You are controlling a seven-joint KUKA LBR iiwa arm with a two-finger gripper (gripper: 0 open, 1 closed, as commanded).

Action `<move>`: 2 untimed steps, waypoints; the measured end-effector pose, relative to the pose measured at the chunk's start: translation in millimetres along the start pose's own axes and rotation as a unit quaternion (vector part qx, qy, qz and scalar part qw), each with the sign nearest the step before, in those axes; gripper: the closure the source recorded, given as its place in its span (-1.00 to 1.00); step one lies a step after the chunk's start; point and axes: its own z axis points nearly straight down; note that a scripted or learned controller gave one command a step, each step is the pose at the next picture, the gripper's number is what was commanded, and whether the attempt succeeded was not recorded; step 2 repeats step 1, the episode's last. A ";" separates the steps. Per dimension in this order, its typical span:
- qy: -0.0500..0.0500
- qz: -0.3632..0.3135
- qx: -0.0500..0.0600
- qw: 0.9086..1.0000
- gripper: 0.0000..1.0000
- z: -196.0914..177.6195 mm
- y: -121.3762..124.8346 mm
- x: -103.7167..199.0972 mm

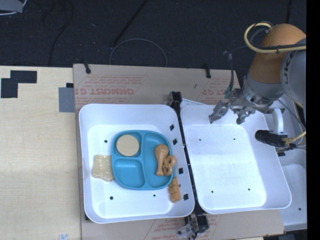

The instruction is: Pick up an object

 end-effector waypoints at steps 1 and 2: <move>-0.001 -0.001 -0.008 1.000 -1.00 -9.2 3.0 -0.2; -0.001 -0.001 -0.008 1.000 -1.00 -9.2 3.0 -0.2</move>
